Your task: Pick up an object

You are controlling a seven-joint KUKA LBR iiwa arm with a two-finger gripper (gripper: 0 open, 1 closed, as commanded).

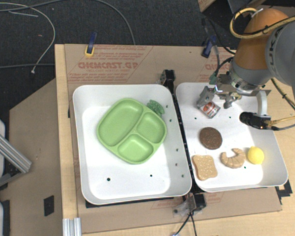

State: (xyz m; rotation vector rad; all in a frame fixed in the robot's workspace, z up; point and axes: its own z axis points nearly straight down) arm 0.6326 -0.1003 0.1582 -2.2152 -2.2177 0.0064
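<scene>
My gripper point(217, 96) sits over the right bin point(270, 178) top-left part, a small can point(210, 109) just below it. 4 items crowd the lower half: brown patty point(211, 137), toast point(204, 166), croissant point(234, 158), lemon point(255, 155). Left bin point(88, 181): green tray point(131, 130) mid, broccoli point(156, 106) at its top-right edge; bare floor w/ room lower left.

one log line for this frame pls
gripper: over right bin, at small can | grasp: unconfirmed | left bin: green tray
</scene>
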